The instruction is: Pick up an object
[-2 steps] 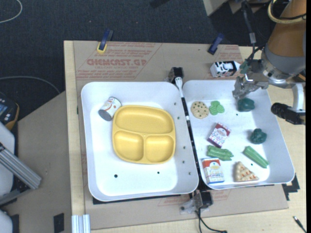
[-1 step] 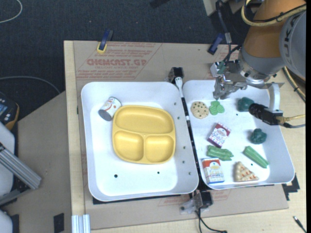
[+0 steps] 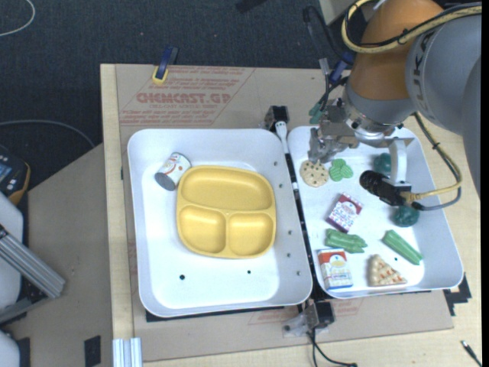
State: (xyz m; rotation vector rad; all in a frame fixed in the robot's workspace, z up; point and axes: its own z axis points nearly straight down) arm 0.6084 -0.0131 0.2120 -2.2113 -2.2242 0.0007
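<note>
Tool is seen low over the far left part of the right bin; whether it is open or closed cannot be told. Round cookie is found just beside the tool on its near side, flat on the bin floor. A small green piece is set close at the cookie's right. Further out are seen: purple packet, green pod, green pickle, small carton, pizza slice, teal piece. In the left bin a yellow divided tray is placed mid-bin, with a small can tipped at its far left corner. Both bins are carried on the worktop
</note>
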